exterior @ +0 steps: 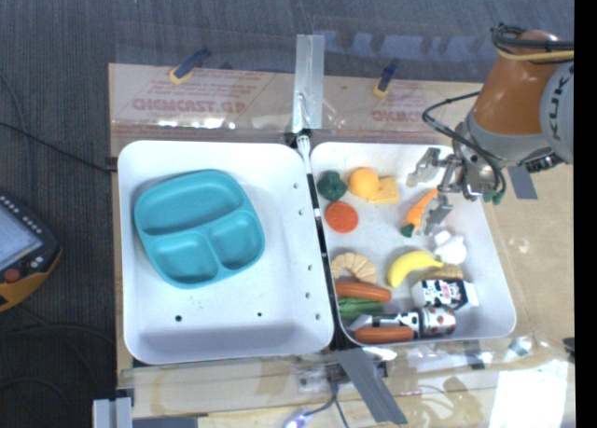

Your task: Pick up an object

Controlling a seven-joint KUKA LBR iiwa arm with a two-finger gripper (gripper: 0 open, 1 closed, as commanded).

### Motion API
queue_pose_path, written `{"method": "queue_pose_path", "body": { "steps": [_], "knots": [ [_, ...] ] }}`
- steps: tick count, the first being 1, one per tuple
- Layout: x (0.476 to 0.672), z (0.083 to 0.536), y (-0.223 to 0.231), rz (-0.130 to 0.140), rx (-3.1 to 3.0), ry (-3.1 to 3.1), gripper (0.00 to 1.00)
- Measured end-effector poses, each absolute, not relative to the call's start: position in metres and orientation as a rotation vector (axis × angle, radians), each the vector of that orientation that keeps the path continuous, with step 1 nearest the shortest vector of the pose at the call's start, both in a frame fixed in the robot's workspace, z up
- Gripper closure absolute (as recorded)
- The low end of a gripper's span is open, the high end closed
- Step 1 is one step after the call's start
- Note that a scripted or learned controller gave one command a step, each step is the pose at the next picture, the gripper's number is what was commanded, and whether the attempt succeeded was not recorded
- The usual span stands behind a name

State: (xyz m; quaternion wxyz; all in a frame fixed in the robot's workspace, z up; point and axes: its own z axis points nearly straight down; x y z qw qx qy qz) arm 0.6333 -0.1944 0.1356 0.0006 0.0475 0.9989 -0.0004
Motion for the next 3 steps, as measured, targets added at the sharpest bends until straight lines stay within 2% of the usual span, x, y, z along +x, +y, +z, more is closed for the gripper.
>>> {"method": "queue_pose_path", "body": {
  "steps": [1,2,3],
  "knots": [
    [0.641,0.089,-0.199,-0.002,0.316,3.116,0.0],
    [0.565,0.091,-0.176,-0.004,0.228,3.124,0.0],
    [0.615,0.091,-0.162,-0.005,0.256,3.135,0.0]
  ]
}}
